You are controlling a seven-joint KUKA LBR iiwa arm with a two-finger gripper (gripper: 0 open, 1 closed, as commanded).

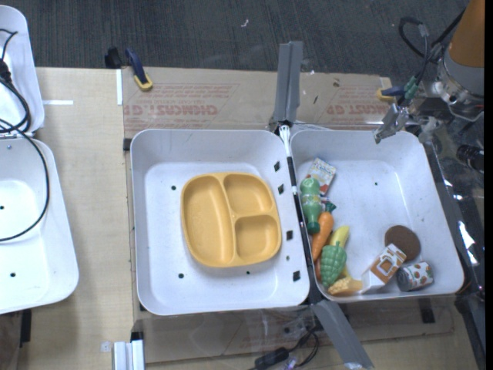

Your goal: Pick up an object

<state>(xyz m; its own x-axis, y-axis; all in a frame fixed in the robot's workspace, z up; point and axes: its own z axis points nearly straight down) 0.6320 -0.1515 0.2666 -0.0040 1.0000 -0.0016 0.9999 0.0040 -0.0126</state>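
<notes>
My gripper (402, 129) hangs over the far right corner of the right bin (385, 168), open, with nothing between its fingers. Along the bin's left side, well below and left of the gripper, lie a white packet (322, 174), a green toy vegetable (310, 203), a carrot (321, 233), a banana (340, 236) and a knobbly green fruit (333, 262). Near the front right corner sit a brown disc (402, 241), a small orange-and-white carton (387, 264) and a patterned can (416, 276).
The left bin (154, 206) holds a yellow divided plate (231, 218). A grey divider post (289, 83) rises between the bins at the back. White trays with a black cable (23, 206) stand at far left. Cables (420, 37) hang by the wrist.
</notes>
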